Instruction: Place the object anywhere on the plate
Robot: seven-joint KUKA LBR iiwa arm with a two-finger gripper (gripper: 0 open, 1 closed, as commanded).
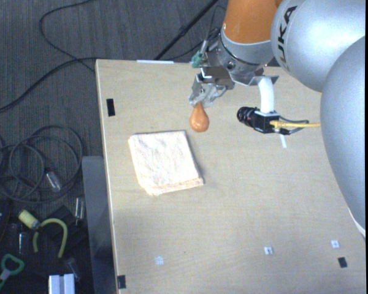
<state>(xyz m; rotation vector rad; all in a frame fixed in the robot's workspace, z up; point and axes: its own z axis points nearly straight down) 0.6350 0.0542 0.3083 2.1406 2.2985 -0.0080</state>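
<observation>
A small orange pear-shaped object (199,120) hangs with its narrow top between the fingers of my gripper (200,105), over the back middle of the pale wooden bench top (245,213). The gripper is shut on that top. A square, white, cloth-like pad (164,162) lies flat on the bench just in front and to the left of the orange object, a short gap away from it.
The bench top's left edge (104,164) drops to a dark carpet with coiled cables (30,164) and hand tools (49,234). Small black tape marks (111,107) dot the bench. My large grey arm (337,60) looms over the right side.
</observation>
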